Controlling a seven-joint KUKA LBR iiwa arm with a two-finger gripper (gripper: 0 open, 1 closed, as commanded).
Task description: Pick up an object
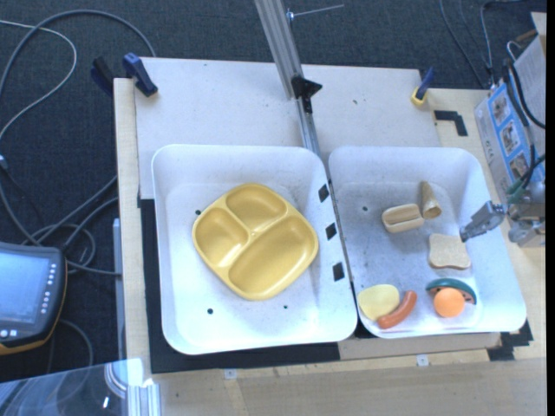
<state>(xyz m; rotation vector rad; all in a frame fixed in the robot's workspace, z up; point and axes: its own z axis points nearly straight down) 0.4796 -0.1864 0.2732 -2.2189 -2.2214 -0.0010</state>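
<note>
Grasp not yet begun: the grey two-finger gripper (482, 221), its state impossible to tell and nothing visibly held, sits just right of the flat tan toast-shaped slice (448, 251) lying in the right white bin (347, 199).

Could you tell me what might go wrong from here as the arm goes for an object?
The gripper sits close to the right bin's rim, so a descent could clip the wall. The bread slice lies flat, so fingers may slide off. The orange ball, sausage and yellow disc crowd the near edge, so a grab could knock neighbours.
</note>
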